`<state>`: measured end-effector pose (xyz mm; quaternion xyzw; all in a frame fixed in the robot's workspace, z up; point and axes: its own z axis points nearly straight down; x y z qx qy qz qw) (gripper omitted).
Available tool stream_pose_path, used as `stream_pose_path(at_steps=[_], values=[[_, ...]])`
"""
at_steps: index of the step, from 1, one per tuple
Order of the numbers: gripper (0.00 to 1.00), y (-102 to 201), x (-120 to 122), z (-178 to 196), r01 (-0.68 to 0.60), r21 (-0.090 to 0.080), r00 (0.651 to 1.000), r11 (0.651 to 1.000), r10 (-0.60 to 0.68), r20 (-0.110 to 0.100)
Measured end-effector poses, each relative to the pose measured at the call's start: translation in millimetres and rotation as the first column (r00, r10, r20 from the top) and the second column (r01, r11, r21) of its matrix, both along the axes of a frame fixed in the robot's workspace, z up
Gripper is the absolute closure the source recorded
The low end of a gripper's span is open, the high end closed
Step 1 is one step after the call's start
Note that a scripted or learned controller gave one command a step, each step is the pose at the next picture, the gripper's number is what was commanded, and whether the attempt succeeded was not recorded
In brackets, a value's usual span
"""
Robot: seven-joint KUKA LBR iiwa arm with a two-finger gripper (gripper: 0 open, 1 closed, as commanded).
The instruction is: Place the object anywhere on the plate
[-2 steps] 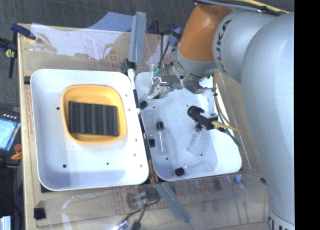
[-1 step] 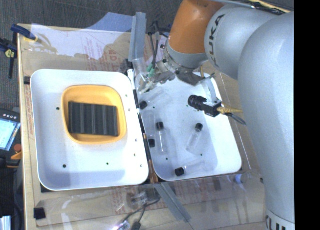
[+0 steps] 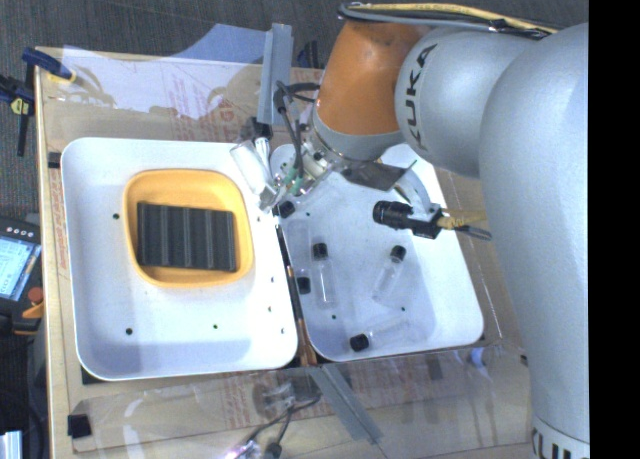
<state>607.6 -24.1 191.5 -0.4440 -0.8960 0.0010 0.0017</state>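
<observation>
A yellow plate (image 3: 180,185) lies in the left white bin (image 3: 100,317), and a dark ribbed slab (image 3: 188,236) covers its middle. Several clear vials with black caps lie in the right bin (image 3: 455,307): one (image 3: 324,269) near the left wall, one (image 3: 390,269) in the middle, one (image 3: 366,337) at the front. My gripper (image 3: 266,179) hangs over the wall between the two bins, at the right bin's back left corner, just right of the plate. A small black cap (image 3: 287,209) shows right below it. Nothing can be made out in its grasp.
The grey arm with its orange band (image 3: 365,77) covers the back and right of the right bin. A grey upright bar (image 3: 276,72) stands behind the bins. Papers lie under a clear sheet on the bench (image 3: 150,87).
</observation>
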Motion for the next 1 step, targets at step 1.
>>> stream_pose_path(at_steps=[1], values=[[0.00, -0.6, 0.1, 0.2, 0.001, 0.000, 1.000, 1.000, -0.001, 0.001]])
